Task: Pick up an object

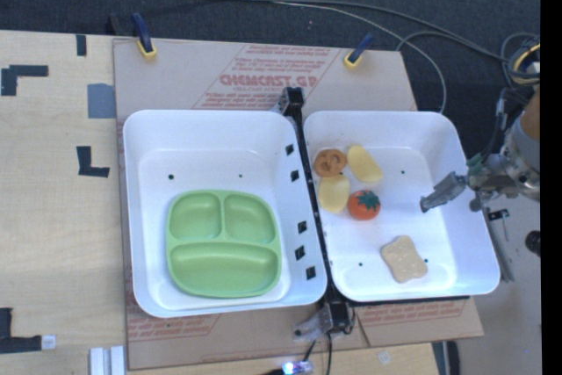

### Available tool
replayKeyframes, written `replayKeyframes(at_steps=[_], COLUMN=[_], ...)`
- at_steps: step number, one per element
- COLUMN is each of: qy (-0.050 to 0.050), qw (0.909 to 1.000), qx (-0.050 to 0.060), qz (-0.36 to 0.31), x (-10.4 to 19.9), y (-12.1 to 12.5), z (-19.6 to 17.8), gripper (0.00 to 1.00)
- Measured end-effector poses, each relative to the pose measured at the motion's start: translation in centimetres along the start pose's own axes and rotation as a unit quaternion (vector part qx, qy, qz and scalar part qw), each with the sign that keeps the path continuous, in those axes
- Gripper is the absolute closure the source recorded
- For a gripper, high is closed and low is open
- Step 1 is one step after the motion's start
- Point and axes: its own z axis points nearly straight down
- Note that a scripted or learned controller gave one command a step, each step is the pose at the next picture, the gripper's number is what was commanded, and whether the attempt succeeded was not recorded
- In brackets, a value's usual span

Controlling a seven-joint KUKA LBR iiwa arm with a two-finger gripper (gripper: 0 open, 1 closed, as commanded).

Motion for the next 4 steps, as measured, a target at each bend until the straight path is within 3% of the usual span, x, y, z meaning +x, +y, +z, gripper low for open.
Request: replayKeyframes(at_steps=[1, 4], qy=[-0.001, -0.002], qw=[1.0, 1.0], qx=[-0.005, -0.006], qz=[-0.002, -0.002], x=[0.0, -0.2], y=[0.2, 0.3], z=[-0.5, 15.6], gripper=[0.0, 0.0])
